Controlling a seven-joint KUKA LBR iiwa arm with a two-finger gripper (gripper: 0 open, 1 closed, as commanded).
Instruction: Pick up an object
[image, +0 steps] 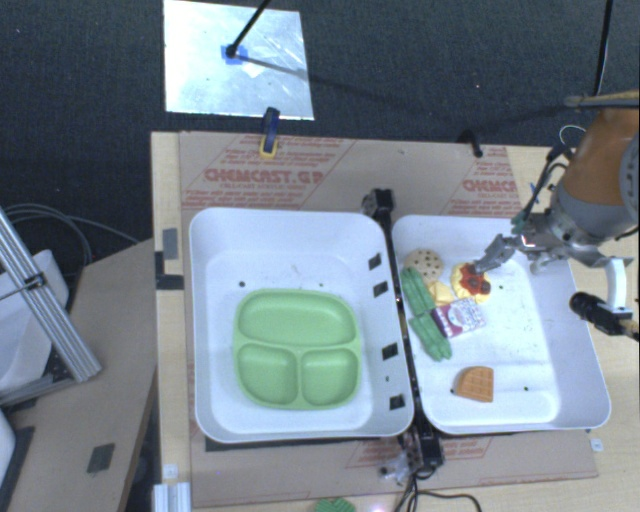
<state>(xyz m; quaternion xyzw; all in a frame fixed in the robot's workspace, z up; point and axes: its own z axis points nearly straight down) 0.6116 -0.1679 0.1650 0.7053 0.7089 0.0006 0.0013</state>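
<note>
two white bins (290, 225) sit on the counter (330, 160): left holds one green tray (297, 347); right holds one waffle (475, 383), one cookie (424, 263), two pea pods (420, 305). claw (483, 268) grip unclear.

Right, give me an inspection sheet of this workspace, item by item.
Surface: bench bearing two white bins; left bin, right bin.
Job's things: cookie, green bean pods, red and yellow toy, purple packet and waffle piece, all in the right bin.
Clutter: green divided plate in the left bin.
Claw: claw low over the red and yellow toy; grip cannot be told.
Cables: at the arm's wrist; on the floor at left.
Surroundings: dark carpet, shiny sheet.
</note>
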